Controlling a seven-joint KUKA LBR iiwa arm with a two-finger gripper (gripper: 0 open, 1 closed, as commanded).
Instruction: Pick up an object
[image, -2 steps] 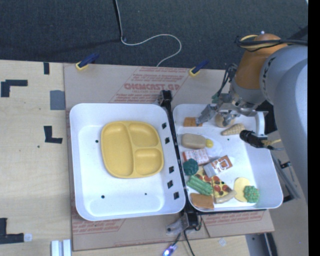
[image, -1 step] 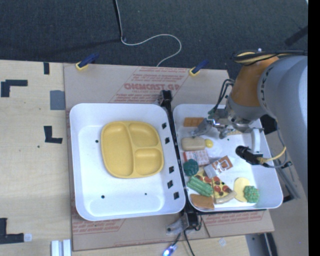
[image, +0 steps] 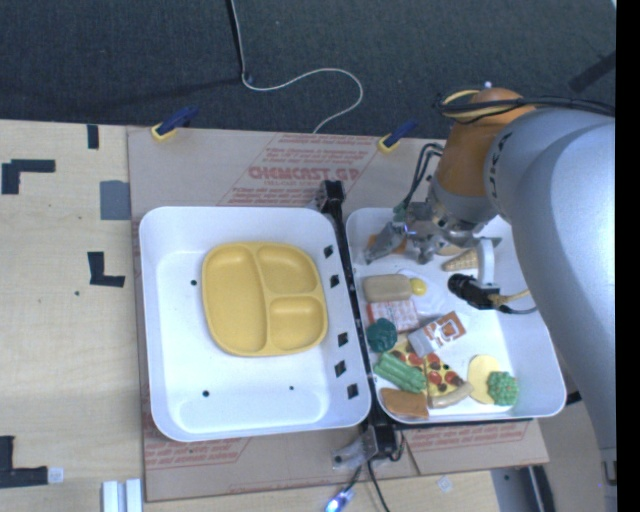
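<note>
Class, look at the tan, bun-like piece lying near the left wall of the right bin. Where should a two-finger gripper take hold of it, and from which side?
Probably across its short width, at mid-length, coming straight down. The tan bun-like piece lies flat with its long axis left to right in the right bin, and the white floor shows above and below it for the gripper.

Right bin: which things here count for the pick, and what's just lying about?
For the pick:
- gripper, over the right bin's far end
- toy food pile: tan bun, pizza slice, broccoli

Lying about:
- yellow divided plate in the left bin
- white cable beyond the bins
</note>
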